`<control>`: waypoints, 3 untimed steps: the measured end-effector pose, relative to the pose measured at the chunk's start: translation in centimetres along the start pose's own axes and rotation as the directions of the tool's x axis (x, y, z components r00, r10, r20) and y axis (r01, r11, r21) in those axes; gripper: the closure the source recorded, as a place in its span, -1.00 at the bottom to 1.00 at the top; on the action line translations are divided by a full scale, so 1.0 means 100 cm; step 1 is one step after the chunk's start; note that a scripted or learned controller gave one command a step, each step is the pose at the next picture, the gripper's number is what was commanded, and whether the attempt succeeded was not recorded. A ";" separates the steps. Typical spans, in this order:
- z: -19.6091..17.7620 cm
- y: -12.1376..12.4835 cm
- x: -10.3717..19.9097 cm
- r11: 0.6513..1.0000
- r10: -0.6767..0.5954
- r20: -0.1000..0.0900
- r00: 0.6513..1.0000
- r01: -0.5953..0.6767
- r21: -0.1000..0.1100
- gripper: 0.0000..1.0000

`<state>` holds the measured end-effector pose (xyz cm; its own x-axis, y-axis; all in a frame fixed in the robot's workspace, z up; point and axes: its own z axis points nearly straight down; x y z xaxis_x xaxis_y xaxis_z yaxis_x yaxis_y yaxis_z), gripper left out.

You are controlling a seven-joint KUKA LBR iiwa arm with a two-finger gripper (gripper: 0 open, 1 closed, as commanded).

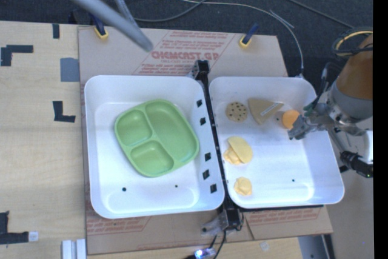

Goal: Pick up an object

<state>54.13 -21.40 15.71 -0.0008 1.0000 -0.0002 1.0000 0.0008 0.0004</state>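
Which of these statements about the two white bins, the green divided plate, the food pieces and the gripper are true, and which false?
1. The green divided plastic plate lies in the left shallow white bin. True.
2. The round brown cookie lies on the plate. False: it lies in the right shallow white bin.
3. The small orange piece lies near the right bin's right wall, beside the two-finger gripper. True.
4. The tan wedge-shaped piece lies in the left bin. False: it lies in the right bin, beside the cookie.
5. Yellow pieces lie in the right bin. True.

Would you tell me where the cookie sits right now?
The cookie lies in the right bin, near its upper-left corner, just left of the tan wedge.
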 end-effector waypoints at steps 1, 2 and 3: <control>-0.059 -0.006 0.000 1.000 0.000 0.001 1.000 0.000 0.000 1.00; -0.071 -0.005 0.001 1.000 0.000 0.000 1.000 0.000 0.000 1.00; -0.064 0.004 0.059 1.000 -0.003 0.000 1.000 0.003 0.001 1.00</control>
<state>54.49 -15.47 22.10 -0.0037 1.0000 -0.0001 1.0000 0.0037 -0.0010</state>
